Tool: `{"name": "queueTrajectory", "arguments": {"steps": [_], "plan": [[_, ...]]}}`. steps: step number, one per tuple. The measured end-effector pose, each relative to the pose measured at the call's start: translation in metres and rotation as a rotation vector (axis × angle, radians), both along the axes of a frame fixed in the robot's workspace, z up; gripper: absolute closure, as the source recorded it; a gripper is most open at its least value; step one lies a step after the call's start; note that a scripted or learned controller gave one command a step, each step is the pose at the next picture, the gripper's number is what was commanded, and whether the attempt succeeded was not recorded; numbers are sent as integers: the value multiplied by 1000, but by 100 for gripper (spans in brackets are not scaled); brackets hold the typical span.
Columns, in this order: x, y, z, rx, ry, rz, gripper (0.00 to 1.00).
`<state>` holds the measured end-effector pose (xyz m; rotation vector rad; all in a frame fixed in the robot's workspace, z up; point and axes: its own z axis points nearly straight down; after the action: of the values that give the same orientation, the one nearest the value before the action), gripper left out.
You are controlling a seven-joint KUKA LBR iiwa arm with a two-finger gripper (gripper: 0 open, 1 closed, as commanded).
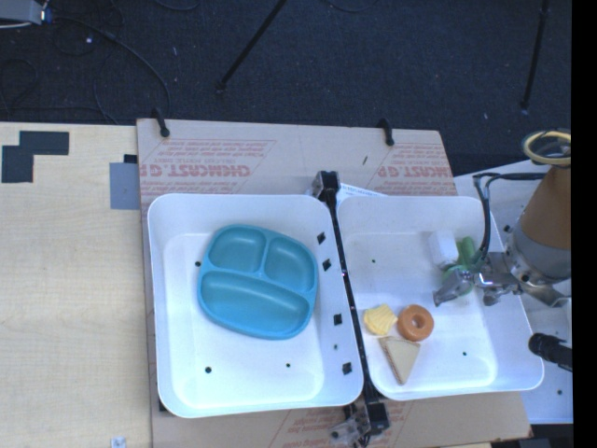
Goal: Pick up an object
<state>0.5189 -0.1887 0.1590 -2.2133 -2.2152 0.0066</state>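
**Ana:** Pincer [454, 287] hangs low over the right bin [508, 367], close to its right wall and toward the far half. Whether its metal tips stand apart or together, I cannot tell; they blur into one grey smear from this slant.

**Ben:** Is anything caught in it?

**Ana:** Nothing I can confirm. A green piece [465, 250] and a small white object [442, 244] lie just beside the tips, on the far side of them. Green seems to touch the metal, but I cannot say it sits between the tips.

**Ben:** And the other candidates?

**Ana:** Three sit clustered toward the near edge of that same bin: a yellow crinkled piece [379, 320], a doughnut [415, 323] touching it, and a tan wedge [401, 357] just below both. All are well apart from the tips. The left bin [177, 381] carries a blue divided plate [257, 280], lying flat near its middle.

**Ben:** What could spoil the try?

**Ana:** My guess: the green and white things lie so close together that a closing grip might pinch one edge and push the other away, or nudge both against the wall. The green piece looks small, so it may slip out on the lift. Descending near the bin's side also risks a tip catching the rim.

**Ben:** So no pickup yet?

**Ana:** By what shows, not yet done.
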Motion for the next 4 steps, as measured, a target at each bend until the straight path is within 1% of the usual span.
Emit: {"name": "queueTrajectory", "arguments": {"steps": [1,2,3,4], "plan": [[6,2,-59,-4,-16,-3,0],[7,1,-72,-4,-8,-3,0],[7,1,-63,-2,-6,-5,100],[2,-3,-20,-3,-8,-5,100]]}}
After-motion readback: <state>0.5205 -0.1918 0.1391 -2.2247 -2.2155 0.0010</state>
